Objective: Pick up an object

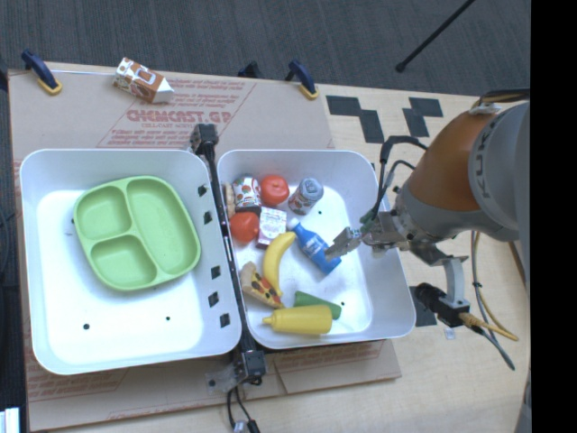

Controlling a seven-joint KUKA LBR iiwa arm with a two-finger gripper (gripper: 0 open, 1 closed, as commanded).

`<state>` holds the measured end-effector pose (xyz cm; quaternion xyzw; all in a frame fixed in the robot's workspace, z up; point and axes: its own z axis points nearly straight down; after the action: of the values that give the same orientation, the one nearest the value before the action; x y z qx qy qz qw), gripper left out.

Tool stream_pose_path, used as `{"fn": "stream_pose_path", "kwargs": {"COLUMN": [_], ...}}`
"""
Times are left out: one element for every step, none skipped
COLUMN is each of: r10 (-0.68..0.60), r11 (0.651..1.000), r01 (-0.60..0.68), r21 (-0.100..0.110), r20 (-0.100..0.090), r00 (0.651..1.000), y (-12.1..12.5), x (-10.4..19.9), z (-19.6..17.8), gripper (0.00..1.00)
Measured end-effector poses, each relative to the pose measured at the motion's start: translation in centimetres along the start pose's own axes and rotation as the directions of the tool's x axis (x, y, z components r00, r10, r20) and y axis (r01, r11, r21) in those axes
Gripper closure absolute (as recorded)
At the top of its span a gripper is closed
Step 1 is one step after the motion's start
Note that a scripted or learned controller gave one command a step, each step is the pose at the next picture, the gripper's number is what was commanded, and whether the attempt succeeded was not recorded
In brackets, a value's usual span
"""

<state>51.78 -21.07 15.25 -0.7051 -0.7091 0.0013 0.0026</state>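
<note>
The right bin [383,278] holds a jumble of toy foods. Among them are a blue bottle [313,244], a yellow banana [278,255], a yellow mustard bottle [297,319], a green piece [318,301] and a pizza slice [260,287]. Further back lie a red ball-like fruit [243,227], a red cap-shaped item [274,189], a grey can [307,194], a small printed can [246,193] and a white-pink packet [271,225]. My gripper [344,240] is low inside this bin, its tip right at the blue bottle's right end. Nothing is visibly lifted.
The left bin [36,269] carries a green divided plate [135,233]. A small carton [141,79] lies on the cardboard behind the bins, and blue clamps [303,78] sit at the board's back edge. The arm's grey body [469,179] hangs over the right bin's right wall.
</note>
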Motion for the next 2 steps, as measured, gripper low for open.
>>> {"fn": "stream_pose_path", "kwargs": {"r10": [0.000,-0.005], "r11": [1.000,1.000], "r01": [0.000,0.005], "r21": [-0.002,-0.004], "r20": [0.002,0.002], "r00": [1.000,1.000], "y": [9.3,9.4], "x": [0.0,0.0], "z": [6.1,5.0], "gripper": [0.00,1.00]}}
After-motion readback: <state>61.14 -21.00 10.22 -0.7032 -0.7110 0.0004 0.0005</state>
